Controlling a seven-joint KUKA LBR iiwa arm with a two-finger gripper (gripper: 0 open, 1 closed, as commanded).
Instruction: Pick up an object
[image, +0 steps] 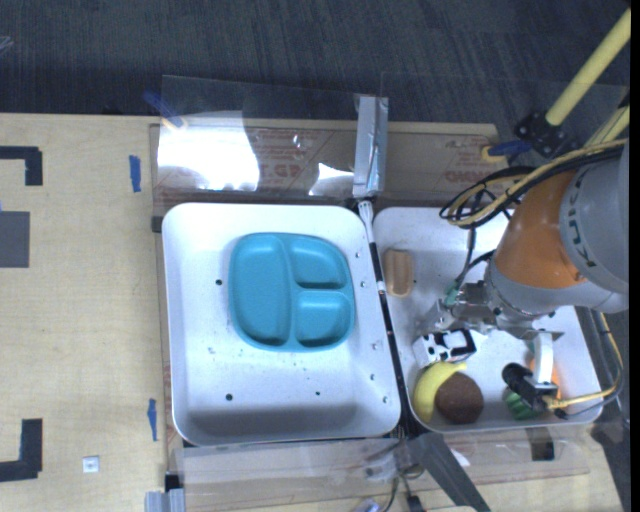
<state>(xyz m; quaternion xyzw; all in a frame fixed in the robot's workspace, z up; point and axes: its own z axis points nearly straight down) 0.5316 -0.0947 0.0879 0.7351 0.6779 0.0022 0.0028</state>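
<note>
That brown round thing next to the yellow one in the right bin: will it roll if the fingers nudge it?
Probably. The brown ball looks round, so a side push could roll it. It rests against the yellow ball near the bin wall, which may check it that way. Its matte surface suggests decent grip.

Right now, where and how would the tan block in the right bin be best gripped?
Probably across the narrow middle of the tan block, coming straight down. It lies flat and elongated, close to the divider wall but apart from the other items, so its long sides look reachable.
</note>
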